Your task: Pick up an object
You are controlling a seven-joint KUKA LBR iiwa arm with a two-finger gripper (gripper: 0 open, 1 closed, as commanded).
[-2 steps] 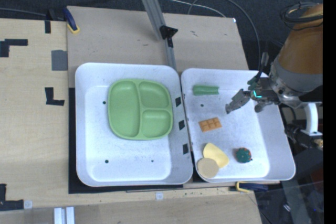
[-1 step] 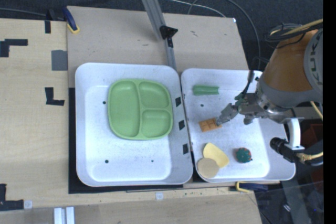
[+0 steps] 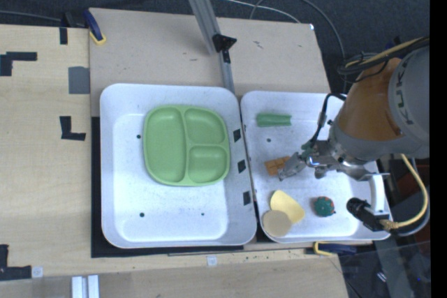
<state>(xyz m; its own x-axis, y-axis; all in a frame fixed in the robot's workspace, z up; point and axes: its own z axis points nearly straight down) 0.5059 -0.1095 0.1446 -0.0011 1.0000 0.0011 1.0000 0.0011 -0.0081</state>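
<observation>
Arm [image 3: 380, 115]: grey, with an orange band above the wrist, it stood highest in the camera view and reached in from the right over the right bin; dark letters ran down its grey casing at the right edge, cut off and not readable.
Gripper [image 3: 293, 167]: it pointed left and down inside the right bin, its tip just beside the orange piece; whether the fingers were apart or together could not be told, and nothing showed between them.
Orange piece [image 3: 276, 165]: small and ragged, it lay on the floor of the right bin, near the middle, at the gripper's tip; contact could not be told.
Green bar [image 3: 273, 120]: it lay flat near the far wall of the right bin, apart from the gripper.
Yellow piece [image 3: 288, 205]: it lay near the front wall of the right bin, touching the tan disc.
Tan disc [image 3: 276, 222]: round, it sat in the front left corner of the right bin.
Ball [image 3: 323, 206]: green with a red spot, it lay right of the yellow piece, apart from it.
Right bin [image 3: 300, 102]: white and shallow, it touched the left bin.
Left bin [image 3: 119, 171]: white and shallow.
Plate [image 3: 186, 144]: green, three compartments, it lay flat in the far half of the left bin.
Writing: no brand or label could be read on any object.
</observation>
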